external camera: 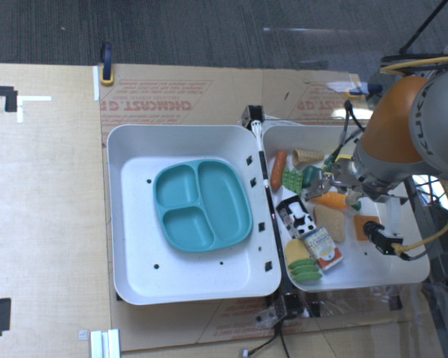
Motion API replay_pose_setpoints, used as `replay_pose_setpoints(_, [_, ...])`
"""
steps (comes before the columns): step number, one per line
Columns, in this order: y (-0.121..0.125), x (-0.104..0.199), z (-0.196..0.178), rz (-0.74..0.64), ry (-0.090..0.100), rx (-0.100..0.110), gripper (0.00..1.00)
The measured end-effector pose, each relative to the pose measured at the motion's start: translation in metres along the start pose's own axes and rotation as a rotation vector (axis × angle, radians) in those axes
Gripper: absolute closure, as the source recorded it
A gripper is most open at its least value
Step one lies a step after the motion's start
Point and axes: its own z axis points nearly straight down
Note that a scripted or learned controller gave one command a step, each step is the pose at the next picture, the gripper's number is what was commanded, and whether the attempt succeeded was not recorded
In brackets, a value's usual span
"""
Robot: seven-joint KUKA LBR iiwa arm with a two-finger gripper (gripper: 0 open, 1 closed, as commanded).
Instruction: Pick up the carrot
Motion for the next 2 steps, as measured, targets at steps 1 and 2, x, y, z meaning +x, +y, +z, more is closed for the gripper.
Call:
replay_pose_setpoints(1, [0.001, -0.001, -0.007, 0.007, -0.002, 0.001, 1.0])
replay_pose_setpoints(2, [-0.047, 0.008, 0.016, -0.179, 0.0, 0.006, 1.0])
